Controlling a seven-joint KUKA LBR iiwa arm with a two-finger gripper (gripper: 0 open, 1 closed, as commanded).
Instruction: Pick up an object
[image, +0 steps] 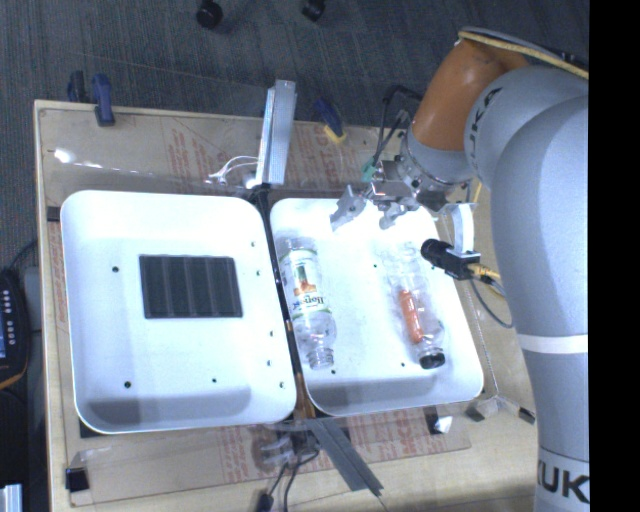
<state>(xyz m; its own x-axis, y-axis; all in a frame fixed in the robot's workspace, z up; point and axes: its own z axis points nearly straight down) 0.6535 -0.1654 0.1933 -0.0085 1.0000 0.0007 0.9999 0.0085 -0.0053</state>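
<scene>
We note the arm (530, 200) reaching over the right bin (460, 375), the gripper (375, 207) at its far edge with fingers spread wide, holding nothing. Two clear bottles lie flat, awaiting pickup: one (305, 300) beside the divider, its label unreadable; one (415, 305) with orange contents.

Two clear plastic bottles lie flat in the right bin (460, 375). The labelled bottle (305, 300), white-and-orange label mid-body, sits along the bin's left wall, cap toward the near edge. The orange-filled bottle (415, 305) lies right of centre, dark cap toward the near right corner. They lie well apart.
</scene>
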